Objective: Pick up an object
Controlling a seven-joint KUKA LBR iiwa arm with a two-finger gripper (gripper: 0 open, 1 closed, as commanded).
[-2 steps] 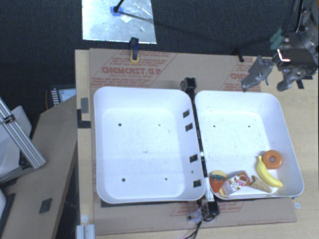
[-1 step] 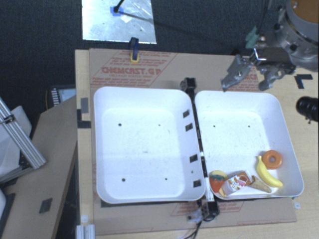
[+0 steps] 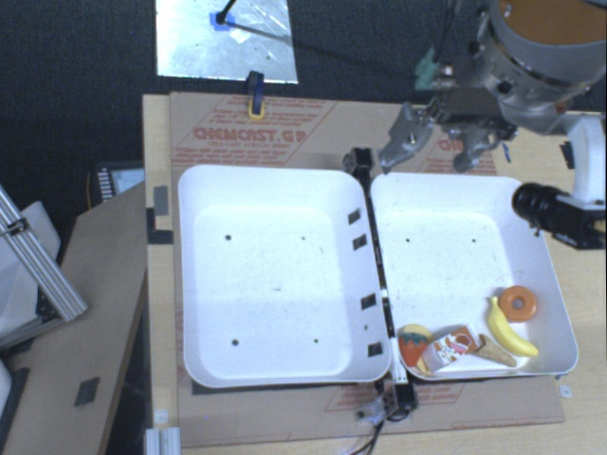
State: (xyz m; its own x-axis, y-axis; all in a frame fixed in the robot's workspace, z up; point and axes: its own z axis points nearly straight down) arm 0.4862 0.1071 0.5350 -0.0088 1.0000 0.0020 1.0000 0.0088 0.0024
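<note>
— Where does your gripper stand?

— Your two-finger gripper (image 3: 434,152) hangs on the far side, over the far rim of the right shallow white bin (image 3: 446,254). It sits on the grey arm with the orange band (image 3: 550,36), which reaches in from the right. The jaws stand apart, and between the metal fingers (image 3: 402,150) you see the brown printed cardboard sheet (image 3: 285,131).

— And what is there for you to pick up?

— Everything lies bunched in the near right corner of that right bin, well apart from the gripper. The yellow plastic banana (image 3: 510,330) curves along the right wall, its far tip just beside the orange ring-shaped toy doughnut (image 3: 518,302). Left of the banana, along the near wall, you have a small tan cone-shaped piece (image 3: 495,352), then a red and white printed packet (image 3: 450,347), then a round orange-red toy fruit (image 3: 413,344) close to the bin's left wall. The packet looks to touch the fruit.

— What else do you see on the bench?

— The left shallow white bin (image 3: 266,273) meets the right one along a row of black clips (image 3: 368,301), and both rest on the cardboard sheet. A yellow and blue clamp (image 3: 255,98) sits at the sheet's far edge, and beyond it a shiny square metal plate (image 3: 226,27) lies on the dark floor covering
</note>
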